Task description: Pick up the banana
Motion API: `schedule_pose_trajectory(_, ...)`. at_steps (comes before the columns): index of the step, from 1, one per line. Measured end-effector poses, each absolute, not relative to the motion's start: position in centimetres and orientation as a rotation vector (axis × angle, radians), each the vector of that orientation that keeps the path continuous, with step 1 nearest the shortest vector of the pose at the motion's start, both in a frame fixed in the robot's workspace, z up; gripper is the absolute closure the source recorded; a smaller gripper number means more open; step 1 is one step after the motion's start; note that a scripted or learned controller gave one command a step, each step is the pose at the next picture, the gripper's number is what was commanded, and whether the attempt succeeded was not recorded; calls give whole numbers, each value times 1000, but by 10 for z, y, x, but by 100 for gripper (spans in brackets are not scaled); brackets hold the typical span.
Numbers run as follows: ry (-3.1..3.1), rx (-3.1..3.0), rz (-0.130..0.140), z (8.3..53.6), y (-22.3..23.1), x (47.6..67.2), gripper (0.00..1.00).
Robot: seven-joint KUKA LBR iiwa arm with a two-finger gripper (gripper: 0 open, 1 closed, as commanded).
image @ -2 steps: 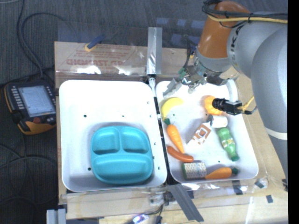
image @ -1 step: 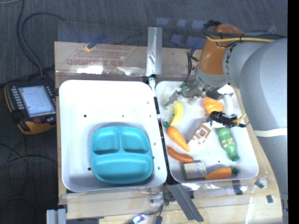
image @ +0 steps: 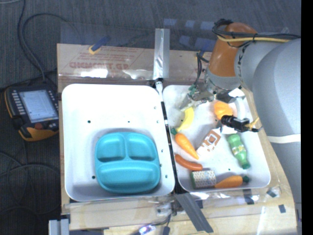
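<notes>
The yellow banana [image: 186, 118] lies in the right bin [image: 259, 177], close to its left wall and in the far half. My gripper [image: 197, 95] hangs just beyond and slightly right of the banana's upper end, under the orange wrist band. The arm covers the bin's far right corner. Nothing is visibly held by the gripper.
Around the banana lie a carrot [image: 186, 146], a red pepper [image: 189, 162], a white patterned box [image: 210, 142], an orange fruit [image: 222, 108], a green bottle [image: 238, 150], a grey block [image: 203, 177] and a second carrot [image: 230, 181]. The left bin [image: 78, 102] holds a blue divided plate [image: 128, 161].
</notes>
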State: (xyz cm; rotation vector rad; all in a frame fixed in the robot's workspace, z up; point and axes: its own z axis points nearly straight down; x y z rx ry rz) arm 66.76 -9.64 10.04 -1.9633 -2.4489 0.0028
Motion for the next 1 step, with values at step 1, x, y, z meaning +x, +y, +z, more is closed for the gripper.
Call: schedule_pose_trajectory(1,-2375,-2054,5,188,-24,668,100)
